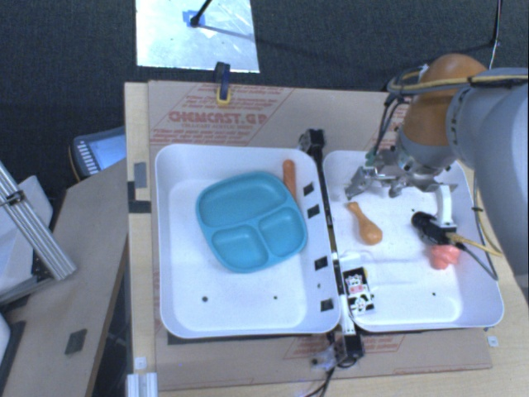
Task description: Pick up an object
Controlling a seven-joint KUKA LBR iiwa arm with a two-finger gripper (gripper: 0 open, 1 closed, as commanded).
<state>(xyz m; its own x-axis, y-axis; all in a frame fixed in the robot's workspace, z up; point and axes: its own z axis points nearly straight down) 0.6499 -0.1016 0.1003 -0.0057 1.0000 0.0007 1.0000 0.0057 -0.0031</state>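
Approach stage: the gripper [382,184] hangs over the back of the right bin [479,304], and the nearest candidate, an orange-tan spoon-shaped piece [364,222], lies just in front of it on the bin floor. In my judgement the next move calls for shifting over that piece, lining up across its narrow handle and descending. Whether the gripper is open or closed cannot be told — its metalwork blurs together, and the arm hides the bin's back right corner.
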